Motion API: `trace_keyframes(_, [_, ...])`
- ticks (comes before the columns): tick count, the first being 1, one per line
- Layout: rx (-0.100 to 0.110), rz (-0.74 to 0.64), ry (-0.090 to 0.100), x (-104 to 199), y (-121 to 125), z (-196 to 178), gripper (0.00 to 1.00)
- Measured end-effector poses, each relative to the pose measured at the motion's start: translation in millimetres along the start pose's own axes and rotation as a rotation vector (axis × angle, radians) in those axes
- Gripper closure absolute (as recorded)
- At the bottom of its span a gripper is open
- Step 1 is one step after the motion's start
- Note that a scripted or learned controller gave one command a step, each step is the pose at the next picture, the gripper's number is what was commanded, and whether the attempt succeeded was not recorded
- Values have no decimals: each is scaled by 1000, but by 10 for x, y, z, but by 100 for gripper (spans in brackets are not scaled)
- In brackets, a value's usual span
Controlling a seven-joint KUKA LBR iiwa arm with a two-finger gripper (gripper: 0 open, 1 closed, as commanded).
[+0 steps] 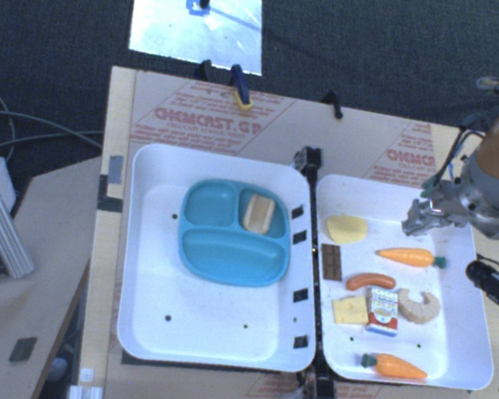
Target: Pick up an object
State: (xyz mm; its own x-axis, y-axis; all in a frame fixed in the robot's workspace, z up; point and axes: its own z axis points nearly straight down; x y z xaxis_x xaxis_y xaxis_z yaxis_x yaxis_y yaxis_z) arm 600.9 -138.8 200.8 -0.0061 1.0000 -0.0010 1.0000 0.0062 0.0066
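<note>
Carrot (395, 366) lies lowest in the right bin (467, 358), near its front rim.
Gripper (420, 218) hovers above that bin's bare far corner, grasp unreadable; left bin (141, 317) holds a blue tray (223, 255).

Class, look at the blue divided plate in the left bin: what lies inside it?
The blue divided plate holds one tan bread-like piece in its upper right compartment. Whatever lies beneath that piece is covered.

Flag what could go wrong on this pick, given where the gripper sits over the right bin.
1. The gripper sits near the bin's far edge, between the yellow slice and upper carrot; it may close on nothing.
2. The sausage, cheese cube, carton and chocolate bar lie crowded; a grab there could nudge neighbours.
</note>
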Motion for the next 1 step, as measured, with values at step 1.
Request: trace_keyframes(1, [1, 0, 0, 1, 14, -254, 100])
